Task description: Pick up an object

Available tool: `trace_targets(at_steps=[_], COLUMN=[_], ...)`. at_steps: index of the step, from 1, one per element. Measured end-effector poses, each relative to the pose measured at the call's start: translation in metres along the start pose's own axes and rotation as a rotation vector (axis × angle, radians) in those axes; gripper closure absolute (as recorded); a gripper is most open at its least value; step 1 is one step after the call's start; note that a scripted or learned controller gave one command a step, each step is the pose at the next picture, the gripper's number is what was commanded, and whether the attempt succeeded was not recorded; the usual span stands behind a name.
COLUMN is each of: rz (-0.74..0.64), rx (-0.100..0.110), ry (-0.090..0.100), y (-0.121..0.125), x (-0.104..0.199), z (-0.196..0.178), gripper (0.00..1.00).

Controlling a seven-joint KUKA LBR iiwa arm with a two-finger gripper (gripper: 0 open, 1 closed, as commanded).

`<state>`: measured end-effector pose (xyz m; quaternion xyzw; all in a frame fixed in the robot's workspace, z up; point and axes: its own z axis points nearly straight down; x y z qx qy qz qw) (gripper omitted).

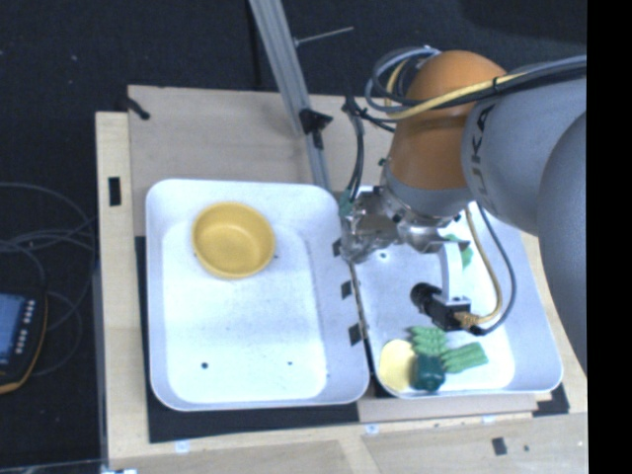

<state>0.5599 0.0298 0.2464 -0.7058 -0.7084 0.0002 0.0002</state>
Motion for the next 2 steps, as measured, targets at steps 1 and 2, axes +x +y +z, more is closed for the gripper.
trace_targets(at_steps=[1, 2], rz=[0.000, 0.004], rx=[-0.001, -0.001], ry=[0.000, 0.000], y=[-0.0035, -0.0033], x=[0.0493, 0.0473], z=[0.0059, 0.0056], gripper=[1.00, 0.00])
